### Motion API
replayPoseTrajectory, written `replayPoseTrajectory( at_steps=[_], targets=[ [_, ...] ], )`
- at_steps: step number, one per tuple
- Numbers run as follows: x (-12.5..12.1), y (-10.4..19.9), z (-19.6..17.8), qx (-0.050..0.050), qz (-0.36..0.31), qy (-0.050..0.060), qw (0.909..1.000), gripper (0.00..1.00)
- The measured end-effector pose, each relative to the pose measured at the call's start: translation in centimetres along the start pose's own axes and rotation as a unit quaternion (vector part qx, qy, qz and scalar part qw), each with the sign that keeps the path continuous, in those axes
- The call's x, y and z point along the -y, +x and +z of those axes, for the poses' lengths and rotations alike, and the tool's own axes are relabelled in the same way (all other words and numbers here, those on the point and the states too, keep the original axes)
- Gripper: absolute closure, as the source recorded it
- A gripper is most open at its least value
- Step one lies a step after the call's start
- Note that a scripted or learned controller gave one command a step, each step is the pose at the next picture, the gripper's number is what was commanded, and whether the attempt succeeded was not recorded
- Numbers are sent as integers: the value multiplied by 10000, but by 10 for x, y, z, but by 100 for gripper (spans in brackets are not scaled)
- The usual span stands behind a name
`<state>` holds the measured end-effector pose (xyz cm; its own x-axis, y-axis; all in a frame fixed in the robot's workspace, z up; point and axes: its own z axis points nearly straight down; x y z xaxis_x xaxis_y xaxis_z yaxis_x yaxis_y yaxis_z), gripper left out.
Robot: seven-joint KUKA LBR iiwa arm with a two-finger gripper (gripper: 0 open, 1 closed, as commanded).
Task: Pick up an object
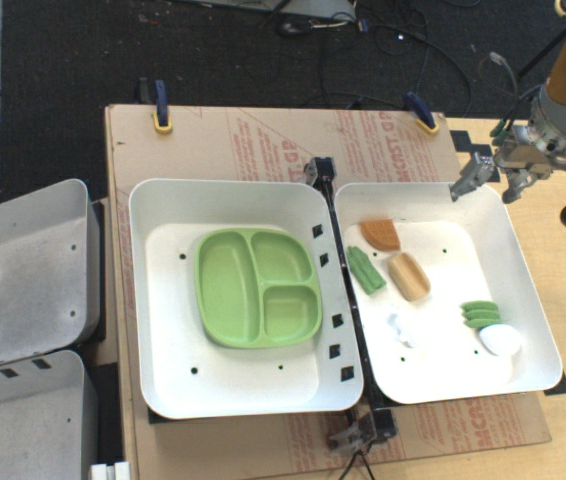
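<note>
Gripper [493, 180]: spread, grasping nothing, above the right bin's [533, 298] far right corner. Candidates we list mid-bin: bread roll [409, 276], green pod [367, 269], touching or nearly. Risk, we judge: descending fingers nudge both, clamping neither.

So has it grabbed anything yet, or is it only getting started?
Only getting started, it seems. Nothing looks picked up: the gripper hangs at the far right corner of the right bin with its fingers spread and nothing between them. The orange piece, green strip, tan roll and white egg all lie in that bin. Left to do: come down over one, close on it, lift.
</note>
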<state>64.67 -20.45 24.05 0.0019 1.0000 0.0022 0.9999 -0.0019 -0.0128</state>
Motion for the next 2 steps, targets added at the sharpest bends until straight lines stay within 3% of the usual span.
replayPoseTrajectory(
  at_steps=[1, 2],
  targets=[
    [-2, 1, -9, 15, -17, -68, 10000, 0],
    [-7, 1, 54, 9, -14, -43, 10000, 0]
  ],
)
